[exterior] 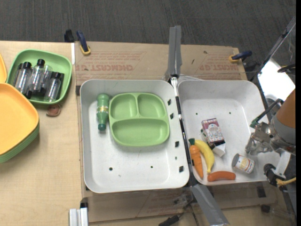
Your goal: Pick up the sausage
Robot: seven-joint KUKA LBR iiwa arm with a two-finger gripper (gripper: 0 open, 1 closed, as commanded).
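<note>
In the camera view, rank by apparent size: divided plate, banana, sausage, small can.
1. Divided plate, by far the largest.
2. Banana.
3. Sausage, a little shorter than the banana.
4. Small can, though it is stubbier than the sausage, so their order is unsure.

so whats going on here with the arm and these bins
The arm's claw sits at the right edge of the right bin, near a small can. The sausage it is meant to pick up lies untouched at that bin's front edge, beside a carrot and banana.
</note>
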